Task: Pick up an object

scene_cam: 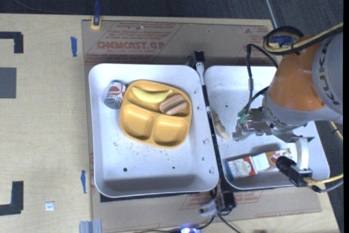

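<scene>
Arm (305, 84) reaching from right over right bin (234, 82), wrist low, fingers (242, 131) state unclear, carton (251, 165) nearby

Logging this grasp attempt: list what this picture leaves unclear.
- Gripper: finger state too small and cluttered to read in the camera view.
- Right white bin: far side covered by the grey and orange arm.
- Small pale object by the divider: too blurred to identify.
- Juice carton: print illegible.
</scene>
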Controlling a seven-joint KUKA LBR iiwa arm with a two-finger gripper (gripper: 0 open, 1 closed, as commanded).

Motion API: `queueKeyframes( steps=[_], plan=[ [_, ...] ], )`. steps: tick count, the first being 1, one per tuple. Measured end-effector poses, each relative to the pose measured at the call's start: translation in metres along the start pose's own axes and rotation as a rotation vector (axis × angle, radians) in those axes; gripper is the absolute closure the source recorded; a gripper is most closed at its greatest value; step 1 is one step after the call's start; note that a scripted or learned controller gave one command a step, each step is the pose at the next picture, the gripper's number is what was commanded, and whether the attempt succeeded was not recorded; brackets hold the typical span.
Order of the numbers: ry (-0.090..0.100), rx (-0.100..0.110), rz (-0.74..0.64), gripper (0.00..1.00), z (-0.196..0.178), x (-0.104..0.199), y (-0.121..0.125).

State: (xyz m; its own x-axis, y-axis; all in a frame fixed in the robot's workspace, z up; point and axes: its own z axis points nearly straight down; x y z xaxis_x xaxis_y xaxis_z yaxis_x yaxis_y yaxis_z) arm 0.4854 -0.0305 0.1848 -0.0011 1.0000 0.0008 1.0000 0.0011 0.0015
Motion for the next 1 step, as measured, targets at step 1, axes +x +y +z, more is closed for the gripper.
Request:
queueKeyframes(
  steps=[1],
  plan=[
    [0.0,0.004,0.001,1.0,0.0223,-0.0636,-0.0065]
  ],
)
